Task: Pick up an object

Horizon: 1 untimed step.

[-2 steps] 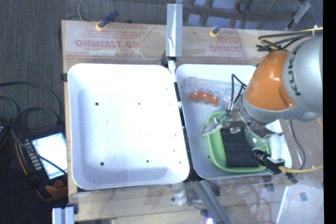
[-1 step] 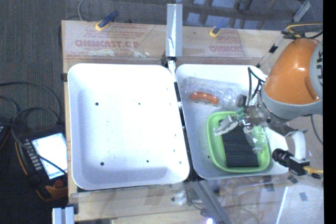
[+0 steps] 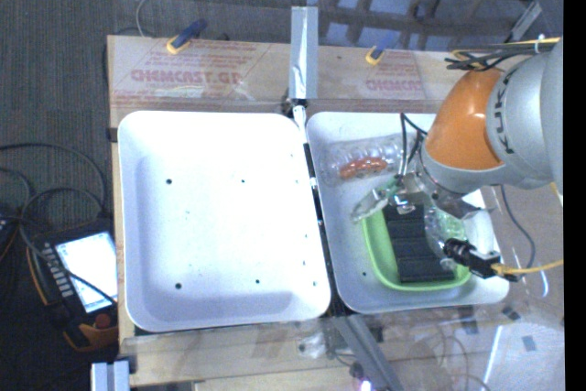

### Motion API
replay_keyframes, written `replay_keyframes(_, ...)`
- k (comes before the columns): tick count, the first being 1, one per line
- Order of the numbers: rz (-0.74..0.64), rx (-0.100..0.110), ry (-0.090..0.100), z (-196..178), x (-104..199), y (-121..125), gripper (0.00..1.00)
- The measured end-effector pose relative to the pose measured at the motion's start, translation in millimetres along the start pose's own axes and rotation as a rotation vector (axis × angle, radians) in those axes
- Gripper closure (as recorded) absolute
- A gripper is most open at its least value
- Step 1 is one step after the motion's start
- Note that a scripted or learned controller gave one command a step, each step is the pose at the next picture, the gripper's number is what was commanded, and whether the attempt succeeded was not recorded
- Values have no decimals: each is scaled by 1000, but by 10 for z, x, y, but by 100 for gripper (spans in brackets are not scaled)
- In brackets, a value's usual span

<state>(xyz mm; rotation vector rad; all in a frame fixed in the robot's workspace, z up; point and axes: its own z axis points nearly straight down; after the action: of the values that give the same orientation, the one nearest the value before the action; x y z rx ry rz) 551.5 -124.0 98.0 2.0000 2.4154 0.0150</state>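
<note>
- The arm (image 3: 494, 119) reaches in from the right and hangs low over the right bin (image 3: 322, 197).
- Its gripper (image 3: 403, 201) sits just above a green tray (image 3: 380, 261) with a dark ribbed block (image 3: 412, 252) lying in it; I cannot tell how the hand stands, as the wrist hides it.
- An orange-red object in clear wrap (image 3: 363, 166) lies towards the bin's far side, just beside the gripper, untouched.
- The left bin (image 3: 220, 215) stands alongside, both on a wooden bench (image 3: 201, 73).
</note>
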Motion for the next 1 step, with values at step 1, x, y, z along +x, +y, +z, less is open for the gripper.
replay_keyframes(1,-12,2,25,-68,142,51,100)
